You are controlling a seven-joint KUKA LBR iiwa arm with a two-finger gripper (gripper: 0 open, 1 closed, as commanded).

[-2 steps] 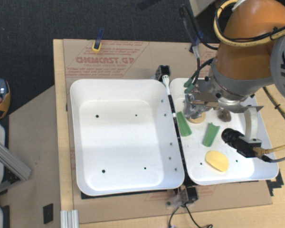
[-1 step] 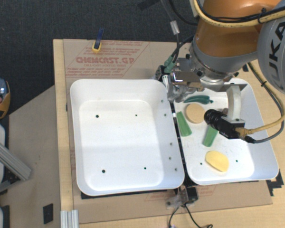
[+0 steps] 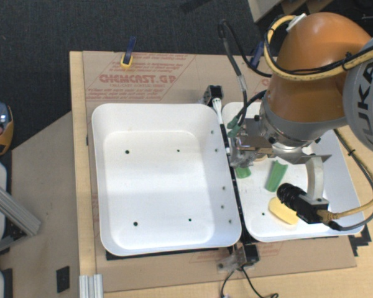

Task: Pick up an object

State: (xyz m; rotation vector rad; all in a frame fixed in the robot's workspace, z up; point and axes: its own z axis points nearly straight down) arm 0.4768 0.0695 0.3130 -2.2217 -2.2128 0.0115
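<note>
Over the right bin your gripper sits low by the green block; its grip state cannot be told, so nothing counts as picked.

A shallow white bin with small dark holes in its floor is seen just left of the jaws, and a second white bin is spread beneath them and away to their right. Both are borne on a brown cardboard sheet printed in red, to whose far edge, well up and left of the jaws, a yellow and blue clamp is fixed. A black clip is set above the jaws where the bins meet, another well below them, and dark carpet is seen beyond the sheet.
</note>
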